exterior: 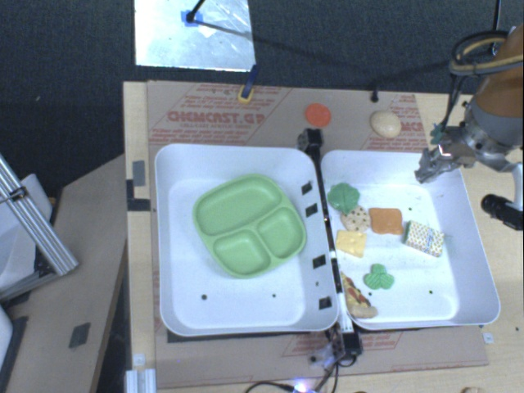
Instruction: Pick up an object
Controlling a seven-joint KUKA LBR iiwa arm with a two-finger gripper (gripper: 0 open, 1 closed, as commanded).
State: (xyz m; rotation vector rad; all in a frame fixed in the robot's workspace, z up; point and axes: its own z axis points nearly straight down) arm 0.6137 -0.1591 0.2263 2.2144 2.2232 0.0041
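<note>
My gripper hangs over the far right corner of the right bin, with nothing seen between its fingers. In that bin lie a green leaf-shaped piece, a speckled round cookie, an orange square, a yellow cheese wedge, a patterned small box, a second green piece and a pizza-like slice at the near left. The nearest items, the orange square and the box, lie below and left of the gripper.
The left bin holds a green divided plate. Behind the bins on the cardboard rest an orange disc, a cream egg-shaped object and a yellow clip. A black divider runs between the bins.
</note>
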